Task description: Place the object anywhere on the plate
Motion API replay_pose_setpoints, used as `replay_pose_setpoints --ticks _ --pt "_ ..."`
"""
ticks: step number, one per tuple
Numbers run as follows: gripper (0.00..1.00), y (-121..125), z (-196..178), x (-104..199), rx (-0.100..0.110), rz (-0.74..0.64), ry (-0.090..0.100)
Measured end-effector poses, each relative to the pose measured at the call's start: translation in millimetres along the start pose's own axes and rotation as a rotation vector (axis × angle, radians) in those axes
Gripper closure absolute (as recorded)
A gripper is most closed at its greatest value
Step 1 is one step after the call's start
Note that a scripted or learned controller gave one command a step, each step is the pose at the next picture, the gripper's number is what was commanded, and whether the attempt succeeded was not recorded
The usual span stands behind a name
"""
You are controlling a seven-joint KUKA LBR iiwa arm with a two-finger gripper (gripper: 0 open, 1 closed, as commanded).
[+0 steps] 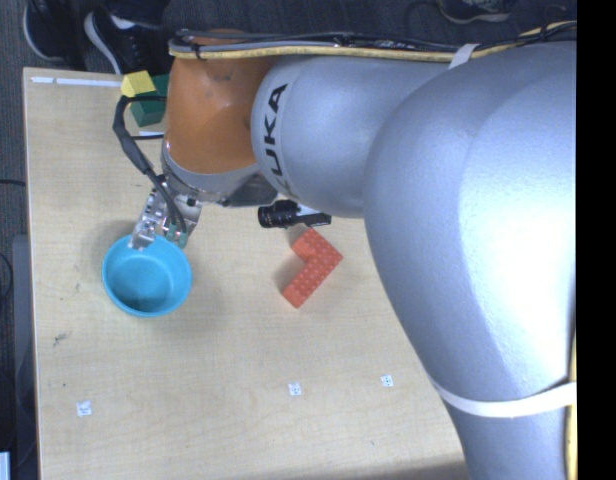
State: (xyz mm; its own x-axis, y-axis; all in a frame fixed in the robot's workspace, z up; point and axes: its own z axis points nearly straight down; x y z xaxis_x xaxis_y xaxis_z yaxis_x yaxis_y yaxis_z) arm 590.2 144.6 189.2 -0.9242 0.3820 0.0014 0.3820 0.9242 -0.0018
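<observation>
One L-shaped studded red block (310, 267); round glossy blue bowl (147, 277).

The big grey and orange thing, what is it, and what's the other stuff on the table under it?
It is a robot arm, seen by a camera above the bench looking down at a slant; the arm comes in from the right. The orange part is a band above its wrist. At its tip sits a small gripper, right at the rim of a blue bowl. I cannot tell whether it grips the bowl. On the light wooden surface also lies a red L-shaped toy brick. At the far edge sit a yellow block and a green block.
</observation>
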Motion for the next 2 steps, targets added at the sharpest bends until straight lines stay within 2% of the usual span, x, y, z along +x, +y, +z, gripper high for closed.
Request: replay_pose_setpoints --ticks 1,2 --pt "1.0 -43 -25 -53 0.001 0.416 0.001" --pt "1.0 -30 42 10 0.003 0.279 0.004"
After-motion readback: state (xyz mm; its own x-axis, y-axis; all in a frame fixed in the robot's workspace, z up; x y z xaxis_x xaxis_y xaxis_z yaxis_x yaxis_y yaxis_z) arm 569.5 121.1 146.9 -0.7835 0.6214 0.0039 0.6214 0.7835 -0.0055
